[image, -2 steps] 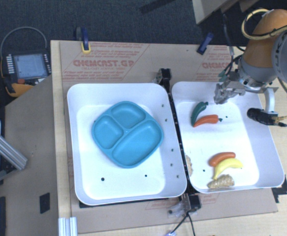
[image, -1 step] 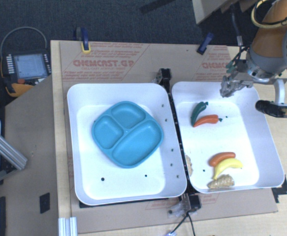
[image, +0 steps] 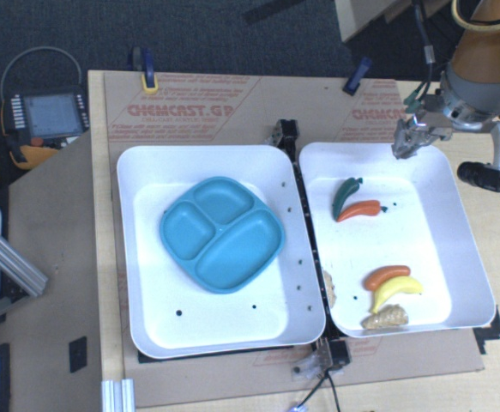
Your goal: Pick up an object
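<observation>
Plainly, the tool (image: 406, 147) (grip state unreadable) hovers at the right bin's (image: 464, 221) far rim; descending there risks striking the rim, missing the peppers (image: 352, 202).

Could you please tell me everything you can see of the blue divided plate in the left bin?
The blue divided plate is a light blue dish, plastic by its look, with rounded corners and three compartments: two small ones toward the far side and one large one toward the near side. It lies flat and turned at an angle on the floor of the left bin, about in the middle. Nothing lies in it or touches it.
</observation>
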{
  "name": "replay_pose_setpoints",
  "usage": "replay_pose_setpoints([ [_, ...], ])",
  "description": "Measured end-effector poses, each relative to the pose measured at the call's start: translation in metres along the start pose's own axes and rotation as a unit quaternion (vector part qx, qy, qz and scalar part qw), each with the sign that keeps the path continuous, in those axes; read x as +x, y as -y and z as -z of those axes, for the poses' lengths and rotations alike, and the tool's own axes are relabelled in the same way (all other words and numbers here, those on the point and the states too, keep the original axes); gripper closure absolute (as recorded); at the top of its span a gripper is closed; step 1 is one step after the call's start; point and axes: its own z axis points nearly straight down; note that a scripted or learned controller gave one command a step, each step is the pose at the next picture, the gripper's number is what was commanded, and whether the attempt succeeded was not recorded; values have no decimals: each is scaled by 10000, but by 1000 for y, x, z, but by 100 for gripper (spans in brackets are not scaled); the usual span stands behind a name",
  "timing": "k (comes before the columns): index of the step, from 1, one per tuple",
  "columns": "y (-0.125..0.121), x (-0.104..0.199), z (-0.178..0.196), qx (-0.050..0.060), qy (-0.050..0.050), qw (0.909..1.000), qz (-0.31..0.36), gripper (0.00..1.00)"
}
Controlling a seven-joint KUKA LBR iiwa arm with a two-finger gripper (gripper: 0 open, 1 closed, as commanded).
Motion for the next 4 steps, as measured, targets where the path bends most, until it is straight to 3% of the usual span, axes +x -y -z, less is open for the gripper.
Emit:
replay_pose_setpoints([
  [1, 29, 46, -5, 48, -21, 10000, 16, 100],
  [3, 85, 134, 14, 45, -23, 10000, 22, 100],
  [4, 105, 189, 5, 54, -24, 10000, 24, 100],
])
